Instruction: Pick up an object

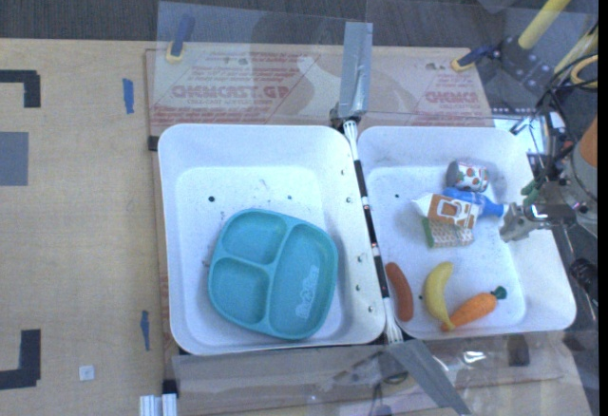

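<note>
hovering at the right rim of the right bin [541,305], the claw [521,219] sits just beside the blue end of the small carton [450,217], and whether its tips are apart or together cannot be told from this slanted view; nothing shows between them, so no object counts as held; the pickable things all lie in the right bin: a small can [467,177] toward the back, the carton at the middle, a banana [438,293] and a toy carrot [473,308] touching each other near the front, and a red sausage [400,291] by the divider; the left bin [180,215] carries only a teal divided plate [274,273], well apart from the arm; the nearest target appears to be the carton or the can; a good attempt would probably centre the claw over one item alone, align across its narrow side, and descend straight; the banana and carrot, being in contact, risk a nudged or double grasp; the rim close by could foul the descent.
</note>
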Robot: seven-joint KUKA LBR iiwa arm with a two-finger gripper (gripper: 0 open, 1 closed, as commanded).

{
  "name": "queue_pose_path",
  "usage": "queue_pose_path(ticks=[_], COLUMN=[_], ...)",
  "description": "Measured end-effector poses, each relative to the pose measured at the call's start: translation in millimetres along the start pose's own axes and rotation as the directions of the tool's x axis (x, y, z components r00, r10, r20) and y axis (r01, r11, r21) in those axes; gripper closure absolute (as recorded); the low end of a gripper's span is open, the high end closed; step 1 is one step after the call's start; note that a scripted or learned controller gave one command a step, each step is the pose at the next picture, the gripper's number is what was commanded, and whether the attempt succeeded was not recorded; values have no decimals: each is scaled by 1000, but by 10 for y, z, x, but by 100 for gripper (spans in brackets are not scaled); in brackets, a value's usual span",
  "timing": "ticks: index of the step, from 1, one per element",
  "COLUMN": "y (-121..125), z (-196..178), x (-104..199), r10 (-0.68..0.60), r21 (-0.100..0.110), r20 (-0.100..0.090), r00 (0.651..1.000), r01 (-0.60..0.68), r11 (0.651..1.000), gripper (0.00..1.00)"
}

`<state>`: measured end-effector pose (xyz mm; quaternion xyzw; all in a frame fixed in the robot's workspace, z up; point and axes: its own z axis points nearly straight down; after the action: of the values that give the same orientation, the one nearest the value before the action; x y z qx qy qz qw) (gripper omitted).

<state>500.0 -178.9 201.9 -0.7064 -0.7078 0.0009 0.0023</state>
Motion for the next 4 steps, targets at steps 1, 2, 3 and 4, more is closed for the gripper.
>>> queue_pose_path(ticks=[1, 2, 3, 4], y=[780, 1471, 1391, 1405], z=[723, 1083, 1138, 1040], x=[251, 11, -123, -118], r10=[-58, -225, -264, -265], r21=[-4, -4, -8, -10], r20=[3, 4, 5, 8], r00=[998, 974, 965, 964], r01=[58, 225, 264, 265], r11=[998, 974, 965, 964], gripper=[0, 0, 0, 100])
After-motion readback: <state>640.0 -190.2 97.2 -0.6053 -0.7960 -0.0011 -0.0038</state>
